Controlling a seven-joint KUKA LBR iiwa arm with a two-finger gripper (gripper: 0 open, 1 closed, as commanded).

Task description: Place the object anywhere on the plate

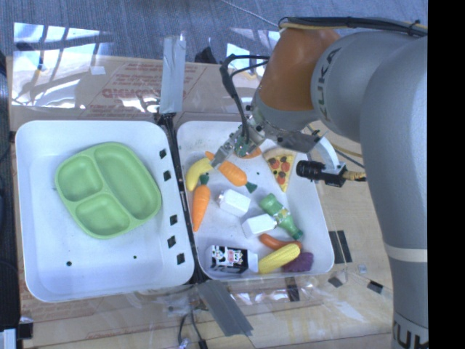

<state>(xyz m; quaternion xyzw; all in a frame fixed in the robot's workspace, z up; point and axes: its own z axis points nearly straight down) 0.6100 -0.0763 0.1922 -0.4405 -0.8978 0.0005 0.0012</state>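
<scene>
While the green three-compartment plastic plate (109, 188) lies bare in the left white bin (33, 195), right bin (317, 217) holds toy foods; tool (234, 148) hovers over orange carrot (233, 173), finger state unclear.

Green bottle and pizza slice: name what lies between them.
Nothing; camera view shows bare white bin floor between the green bottle and the pizza slice.

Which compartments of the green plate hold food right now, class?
None. The green plate lies in the left bin with all three compartments bare; the toy food sits in the right bin.
</scene>
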